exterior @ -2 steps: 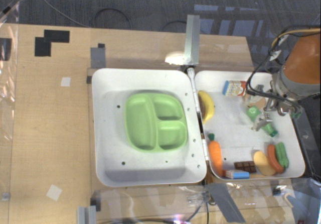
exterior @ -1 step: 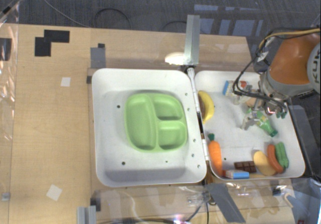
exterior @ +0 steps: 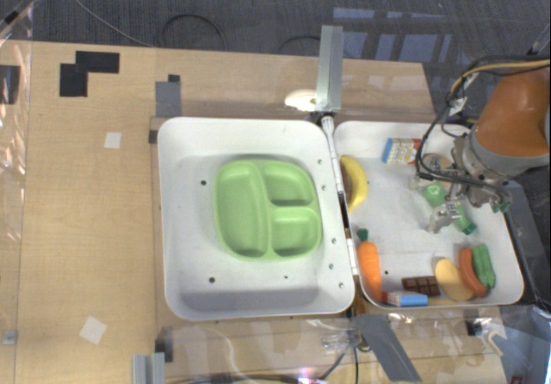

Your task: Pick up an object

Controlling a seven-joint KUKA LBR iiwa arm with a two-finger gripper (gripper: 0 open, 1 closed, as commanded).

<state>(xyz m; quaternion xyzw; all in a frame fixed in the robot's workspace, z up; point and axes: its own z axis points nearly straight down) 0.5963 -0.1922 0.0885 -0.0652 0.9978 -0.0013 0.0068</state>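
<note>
- Two shallow white bins sit side by side on the wooden worktop (exterior: 77, 227); the left bin (exterior: 185, 288) holds a green divided plate (exterior: 265, 208) lying flat near its middle.
- The right bin (exterior: 392, 201) carries the small things: a banana (exterior: 354, 182) lies along its left wall, and a small blue-and-white box (exterior: 401, 151) rests near its far edge.
- A toy carrot (exterior: 369, 265) lies toward the near left corner of the right bin, with a brown chocolate bar (exterior: 420, 285) and a flat pink-and-blue piece (exterior: 405, 298) along the near edge just beside it.
- In the near right corner a yellow lemon-like piece (exterior: 452, 278), a red sausage (exterior: 471, 267) and a green vegetable (exterior: 484, 263) lie packed together, touching or almost touching.
- The arm, with its orange band (exterior: 515, 120), hangs over the far right part of the right bin, cables looping above it, and it hides part of the bin's right wall.
- The gripper (exterior: 448, 217) points down into the right half of the bin, its metal fingers close to the floor.
- A small green object (exterior: 435, 194) lies just beside the fingers, on the side toward the bin's far edge, and another bit of green (exterior: 466, 224) shows on the right-wall side of the fingers.
- Whether either green bit sits between the fingers cannot be told, and whether the claw is open or closed cannot be told either.
</note>
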